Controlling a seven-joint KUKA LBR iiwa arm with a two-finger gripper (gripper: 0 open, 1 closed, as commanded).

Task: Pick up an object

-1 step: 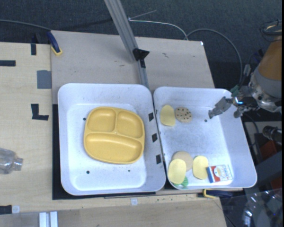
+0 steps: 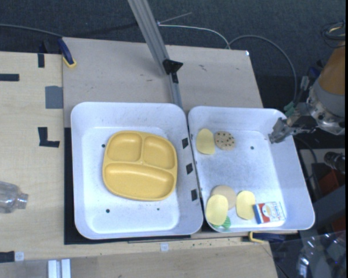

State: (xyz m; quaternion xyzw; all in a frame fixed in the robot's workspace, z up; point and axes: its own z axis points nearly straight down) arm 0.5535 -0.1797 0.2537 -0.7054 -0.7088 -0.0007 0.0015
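The gripper (image 2: 278, 133) is hovering at the right rim of the right bin (image 2: 252, 116), low over its upper right corner, and from this angle I cannot tell how it is set; nothing is showing in its grasp. The candidates for pickup are all lying in that bin: a pale yellow chip-like piece (image 2: 205, 141) and a speckled brown cookie (image 2: 224, 139) are sitting just beside each other near the upper left, while along the near wall a tan round piece (image 2: 225, 192) is being partly overlapped by a yellow-green oval piece (image 2: 217, 208), with another yellow oval piece (image 2: 245, 204) just beside a small red and white carton (image 2: 270, 212). These are looking like light play-food items, probably stiff plastic with smooth, somewhat slippery faces, and thin enough that they are lying flat against the floor, which is making a pinch across the edges the likely hold. The carton is seeming the easiest target, boxy and offering parallel sides to squeeze, though its closeness to the bin wall could crowd one side. The left bin (image 2: 81, 120) is holding a yellow divided plate (image 2: 140, 165), broad and shallow, probably awkward to grip except by its rim.
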